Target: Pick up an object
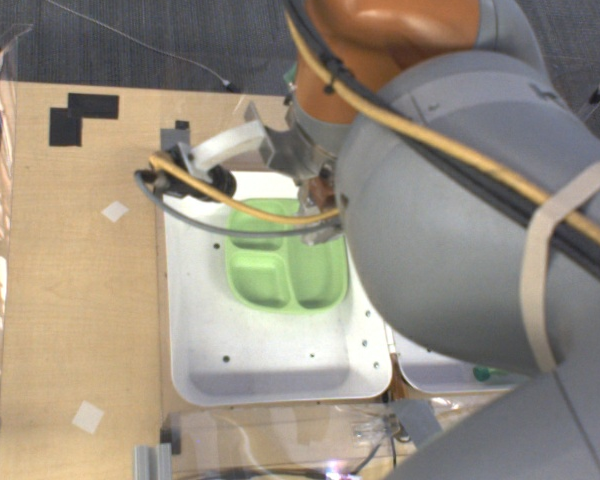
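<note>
The grey arm [460,218] is reaching in from the right and hanging over the left white bin [270,368], its bulk covering most of the right bin [450,373]. A green divided tray [285,273] is lying in the far half of the left bin, its far edge tucked beneath the wrist. The gripper [315,203] is sitting just above that edge, but whether it is gaping or closed cannot be told, nor whether it has anything. The tray's shallow, sloping rim is likely risking a slip, and the yellow cable [230,206] looping across could snag.
</note>
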Controlling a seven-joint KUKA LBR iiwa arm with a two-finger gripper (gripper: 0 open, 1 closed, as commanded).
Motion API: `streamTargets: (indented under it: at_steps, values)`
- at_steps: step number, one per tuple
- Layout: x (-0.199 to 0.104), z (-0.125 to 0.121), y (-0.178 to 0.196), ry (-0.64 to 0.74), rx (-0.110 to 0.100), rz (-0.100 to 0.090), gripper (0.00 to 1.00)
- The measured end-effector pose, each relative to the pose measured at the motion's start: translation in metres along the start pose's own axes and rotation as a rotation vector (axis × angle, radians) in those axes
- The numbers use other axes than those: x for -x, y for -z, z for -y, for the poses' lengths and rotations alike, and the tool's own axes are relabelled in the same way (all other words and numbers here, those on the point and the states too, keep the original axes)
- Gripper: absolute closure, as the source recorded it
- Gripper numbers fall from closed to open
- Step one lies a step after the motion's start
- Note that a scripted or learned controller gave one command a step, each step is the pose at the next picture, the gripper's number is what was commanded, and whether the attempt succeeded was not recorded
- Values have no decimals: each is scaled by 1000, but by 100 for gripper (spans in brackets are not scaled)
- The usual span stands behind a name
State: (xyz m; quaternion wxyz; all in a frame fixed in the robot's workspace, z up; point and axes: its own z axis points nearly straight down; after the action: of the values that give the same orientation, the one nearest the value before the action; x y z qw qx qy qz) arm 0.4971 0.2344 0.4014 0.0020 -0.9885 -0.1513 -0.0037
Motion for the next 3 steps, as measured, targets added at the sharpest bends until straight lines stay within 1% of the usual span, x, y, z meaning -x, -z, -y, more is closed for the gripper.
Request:
streamTargets:
  at_steps: [1,2,3]
  values:
    - [11,-13,-106,-101,7,12,100]
    - [14,-25,-168,16,5,11,100]
    - [19,-26,-77,407,1,4,100]
